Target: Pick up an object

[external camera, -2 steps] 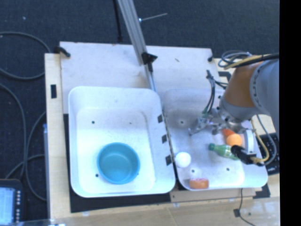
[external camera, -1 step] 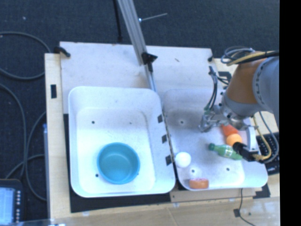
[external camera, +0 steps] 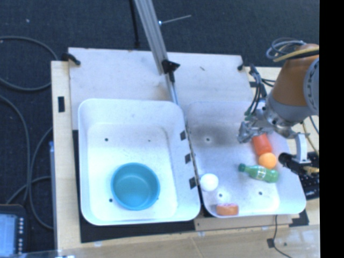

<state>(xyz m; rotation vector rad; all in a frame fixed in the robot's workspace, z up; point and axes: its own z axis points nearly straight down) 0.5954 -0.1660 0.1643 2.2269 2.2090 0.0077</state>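
Two shallow white bins sit side by side on the bench, and all the action is over the right bin. The grey arm with its orange band reaches in from the right, and the claw hangs low over the right bin's upper right part, just beside the top end of an orange-red cylinder. Whether the claw is clenched or released, I cannot tell; it is small and dark against the bin floor, and nothing is visibly caught in it. Right below the cylinder, touching or very nearly so, sits an orange ball, and just under that lies a green bottle on its side, cap pointing left. Further left, near the bin's dividing edge, a white ball rests, and at the near rim there's a small orange and white piece. Over in the left bin, a blue bowl stands upright in the near half, well apart from everything else. Above the bins, a slanted metal rail runs down toward the gap between them.
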